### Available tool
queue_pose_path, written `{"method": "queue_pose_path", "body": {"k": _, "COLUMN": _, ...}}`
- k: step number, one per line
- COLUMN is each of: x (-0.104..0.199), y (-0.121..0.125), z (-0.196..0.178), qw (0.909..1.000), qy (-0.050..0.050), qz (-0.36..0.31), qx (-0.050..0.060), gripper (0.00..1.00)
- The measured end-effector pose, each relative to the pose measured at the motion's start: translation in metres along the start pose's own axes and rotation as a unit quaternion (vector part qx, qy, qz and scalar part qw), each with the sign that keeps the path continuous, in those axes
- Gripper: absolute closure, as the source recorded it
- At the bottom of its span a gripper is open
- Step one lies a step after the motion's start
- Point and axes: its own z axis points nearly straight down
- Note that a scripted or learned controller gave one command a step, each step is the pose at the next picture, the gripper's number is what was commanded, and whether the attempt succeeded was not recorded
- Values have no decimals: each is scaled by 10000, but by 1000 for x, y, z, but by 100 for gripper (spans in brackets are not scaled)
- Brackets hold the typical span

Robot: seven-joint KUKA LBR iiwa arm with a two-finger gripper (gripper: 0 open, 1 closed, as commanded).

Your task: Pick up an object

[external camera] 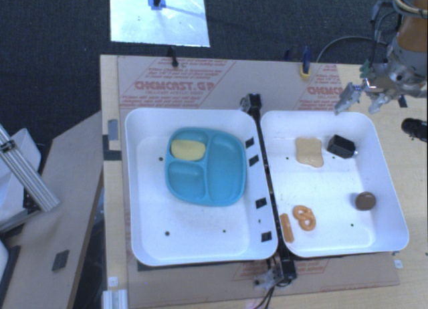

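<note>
— Where's the gripper [362,97] at?

— Up at the two o'clock corner of the right bin [384,147], hanging over the far rim with its fingers [344,99] spread and nothing between them. No pick made, by the look of it.

— What's there to take?

— In that bin: a small black block [340,146] at about one o'clock, a tan slab [309,152] just beside it toward twelve, a brown round piece [364,200] at four o'clock, and a pretzel [304,218] with an orange stick [286,228] near seven. The left bin [144,167] carries a blue divided plate [205,166] with a yellow piece [188,149] in its upper left compartment.

— What would spoil it?

— The black block is nearest, I'd guess, but it sits close to the far wall, so a finger could land on the rim instead of beside it. It's also near the tan slab; a slightly off descent might nudge both. The brown round one looks likely to roll out of a closing pinch. The pretzel lies flat, so fingers may scrape the floor and shut on air.
</note>
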Motion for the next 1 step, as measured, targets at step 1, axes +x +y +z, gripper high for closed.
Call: {"method": "queue_pose_path", "body": {"k": 1, "x": 1, "y": 2, "z": -8, "qw": 10000, "qy": -9, "qz": -13, "qx": -55, "gripper": 0}}
